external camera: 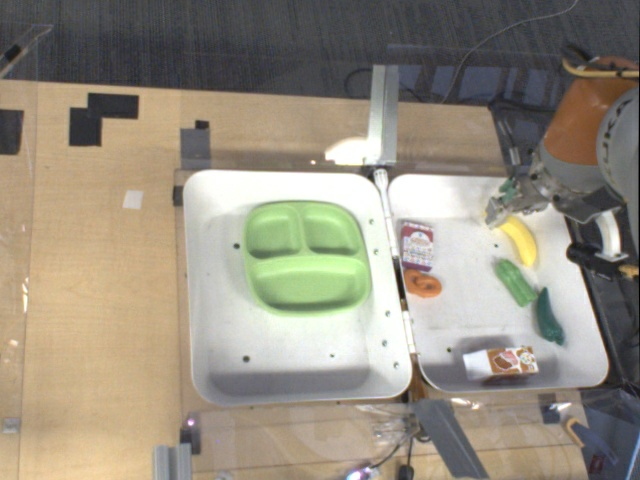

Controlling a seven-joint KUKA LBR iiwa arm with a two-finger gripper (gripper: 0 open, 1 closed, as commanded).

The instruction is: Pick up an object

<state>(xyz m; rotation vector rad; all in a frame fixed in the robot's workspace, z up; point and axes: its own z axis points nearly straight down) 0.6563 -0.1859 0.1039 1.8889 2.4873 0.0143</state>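
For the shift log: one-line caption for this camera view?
Gripper poised above banana in right bin; green divided plate in left bin.

Light wooden bench [90, 298] stretches across the view; two shallow white plastic bins sit side by side on it, edges touching at the middle; the left white bin [215, 368] lies near centre, the right white bin [460, 288] just beside it; flat black angular patches [100, 116] lie on the bench top at far left; a small pale square [133, 200] rests nearby.
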